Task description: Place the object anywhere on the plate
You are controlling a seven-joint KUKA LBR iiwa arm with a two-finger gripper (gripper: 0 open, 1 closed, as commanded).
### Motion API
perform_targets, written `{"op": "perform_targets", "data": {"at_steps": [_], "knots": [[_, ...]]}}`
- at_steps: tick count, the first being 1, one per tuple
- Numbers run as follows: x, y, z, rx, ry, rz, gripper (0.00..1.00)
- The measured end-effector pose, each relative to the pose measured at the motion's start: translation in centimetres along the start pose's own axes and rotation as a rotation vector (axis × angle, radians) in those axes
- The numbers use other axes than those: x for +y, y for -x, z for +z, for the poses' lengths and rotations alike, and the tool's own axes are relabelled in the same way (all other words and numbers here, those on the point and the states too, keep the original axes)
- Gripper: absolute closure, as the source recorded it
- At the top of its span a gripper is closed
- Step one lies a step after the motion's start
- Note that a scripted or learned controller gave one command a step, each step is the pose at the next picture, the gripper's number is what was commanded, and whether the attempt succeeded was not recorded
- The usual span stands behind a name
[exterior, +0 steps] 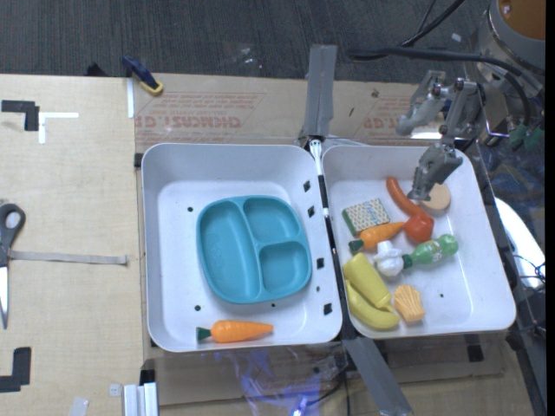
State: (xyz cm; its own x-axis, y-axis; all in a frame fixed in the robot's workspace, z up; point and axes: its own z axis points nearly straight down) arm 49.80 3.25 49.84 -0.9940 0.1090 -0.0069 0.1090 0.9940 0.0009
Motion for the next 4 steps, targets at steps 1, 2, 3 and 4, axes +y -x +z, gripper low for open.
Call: {"op": "perform_targets", "data": {"at_steps": [1, 2, 3, 4], "knots": [[1.6, -1.5, -4.5, -0.008, 0.004, 0.276, 0.00], [-0.7, -1.3, -4.5, -0.005, 0.002, 0.532, 0.00], [-2.5, -1.2, -4.4, -0.003, 0.000, 0.955, 0.00], [-4.8, -1.2, -4.4, -0.002, -0.001, 1.277, 0.00]]}}
